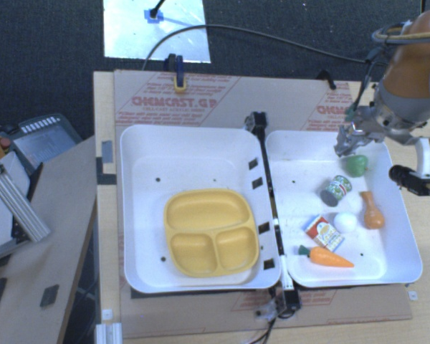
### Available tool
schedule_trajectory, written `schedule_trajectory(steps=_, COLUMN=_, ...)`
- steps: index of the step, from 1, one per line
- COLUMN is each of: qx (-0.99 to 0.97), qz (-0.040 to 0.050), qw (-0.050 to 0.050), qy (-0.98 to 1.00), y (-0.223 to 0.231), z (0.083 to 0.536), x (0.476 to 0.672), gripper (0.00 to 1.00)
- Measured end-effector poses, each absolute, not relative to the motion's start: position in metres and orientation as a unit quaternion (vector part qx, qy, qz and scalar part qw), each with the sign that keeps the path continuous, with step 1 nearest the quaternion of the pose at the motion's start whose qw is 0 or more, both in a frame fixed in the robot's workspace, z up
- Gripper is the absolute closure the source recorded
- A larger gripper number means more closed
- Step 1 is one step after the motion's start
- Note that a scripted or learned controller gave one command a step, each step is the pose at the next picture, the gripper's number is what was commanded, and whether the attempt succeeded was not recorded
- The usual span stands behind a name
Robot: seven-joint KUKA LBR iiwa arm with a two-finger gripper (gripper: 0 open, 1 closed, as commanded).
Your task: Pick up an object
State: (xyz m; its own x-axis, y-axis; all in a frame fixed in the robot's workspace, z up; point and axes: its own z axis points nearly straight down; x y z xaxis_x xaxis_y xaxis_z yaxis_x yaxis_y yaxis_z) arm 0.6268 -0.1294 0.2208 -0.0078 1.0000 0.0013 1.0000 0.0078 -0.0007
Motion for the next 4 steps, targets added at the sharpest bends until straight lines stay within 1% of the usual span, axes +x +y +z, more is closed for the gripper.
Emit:
schedule_trajectory(steps=1, qx=-0.704, qz=-0.0005, qw=0.001, qy=-0.710, y=-0.073, z=0.216, x=0.603, gripper=1.00)
schedule_trajectory(steps=2, qx=-0.704, qz=-0.0009, qw=0.001, qy=-0.710, y=-0.024, z=0.225, x=0.570, gripper=1.00)
schedule_trajectory(steps=3, qx=-0.704, qz=-0.0010, qw=0.001, qy=-0.710, y=0.022, z=0.234, x=0.540, gripper=1.00)
schedule_trajectory(steps=4, qx=-0.703, qz=-0.0009, qw=0.001, qy=-0.711, y=0.077, z=0.235, x=0.522, gripper=1.00)
